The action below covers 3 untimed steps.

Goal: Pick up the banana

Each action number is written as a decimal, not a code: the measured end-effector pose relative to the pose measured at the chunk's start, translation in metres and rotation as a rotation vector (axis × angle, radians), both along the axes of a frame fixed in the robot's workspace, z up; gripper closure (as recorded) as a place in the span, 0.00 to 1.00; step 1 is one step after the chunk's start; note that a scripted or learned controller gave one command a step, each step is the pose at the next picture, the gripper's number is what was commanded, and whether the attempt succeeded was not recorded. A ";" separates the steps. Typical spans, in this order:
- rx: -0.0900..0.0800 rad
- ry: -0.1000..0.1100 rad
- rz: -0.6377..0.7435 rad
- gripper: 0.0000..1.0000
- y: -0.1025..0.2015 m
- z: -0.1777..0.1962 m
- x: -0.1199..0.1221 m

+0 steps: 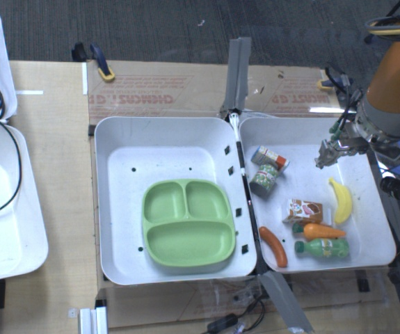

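Observation:
A yellow banana [341,200] lies in the right bin [290,132], near its right wall and pointing roughly front to back. My gripper [329,154] hangs over the right bin's back right part, a little behind and to the left of the banana's far tip. It is apart from the banana, and nothing shows between its fingers. The orange band of the arm [394,82] rises at the right edge above it.
In the right bin also lie a small can [264,179], a red-and-white packet [270,158], a juice box [304,211], a carrot [323,231], a green bottle [323,249] and a sausage [273,247]. The left bin [116,152] holds a green divided plate [187,223].

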<state>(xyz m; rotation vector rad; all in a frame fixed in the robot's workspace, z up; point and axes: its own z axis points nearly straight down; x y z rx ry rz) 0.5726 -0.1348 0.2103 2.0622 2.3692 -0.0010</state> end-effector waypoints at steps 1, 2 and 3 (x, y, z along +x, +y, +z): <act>0.000 0.001 0.000 0.00 0.000 0.000 0.000; 0.000 0.002 0.089 0.00 0.006 -0.002 -0.020; 0.000 0.002 0.164 0.00 -0.051 -0.019 -0.072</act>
